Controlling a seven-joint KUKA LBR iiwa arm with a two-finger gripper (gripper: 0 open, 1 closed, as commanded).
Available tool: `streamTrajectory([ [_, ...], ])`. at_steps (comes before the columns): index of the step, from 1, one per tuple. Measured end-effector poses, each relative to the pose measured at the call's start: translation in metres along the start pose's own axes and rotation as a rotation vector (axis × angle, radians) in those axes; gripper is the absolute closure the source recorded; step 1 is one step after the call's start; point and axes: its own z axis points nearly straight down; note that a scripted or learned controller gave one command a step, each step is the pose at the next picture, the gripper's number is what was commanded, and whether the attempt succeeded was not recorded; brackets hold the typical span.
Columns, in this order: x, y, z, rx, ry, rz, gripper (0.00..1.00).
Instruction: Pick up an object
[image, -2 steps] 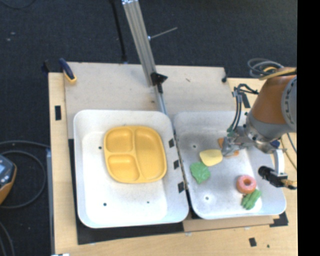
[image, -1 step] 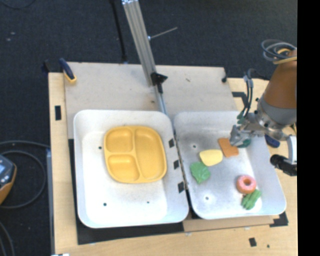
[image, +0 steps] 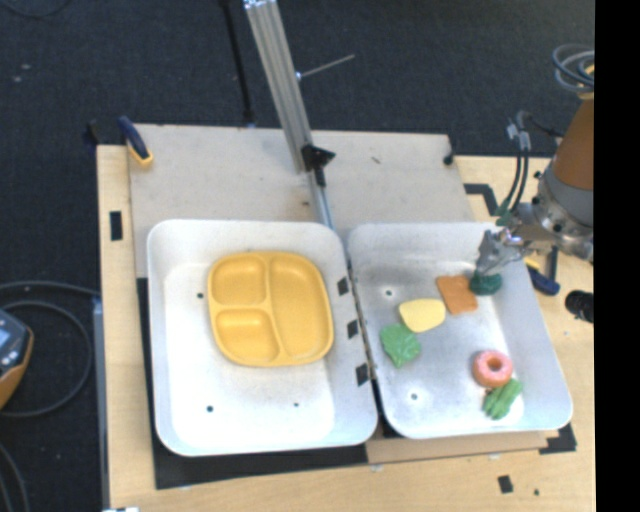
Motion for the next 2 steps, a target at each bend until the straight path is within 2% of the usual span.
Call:
streamTrajectory([
  [1,-0.001,0.001,-0.012,0.004,0.001,-0.001,1.00],
  [2,0.055,0.005,-0.008,0.007,0.003,-0.004,1.00],
])
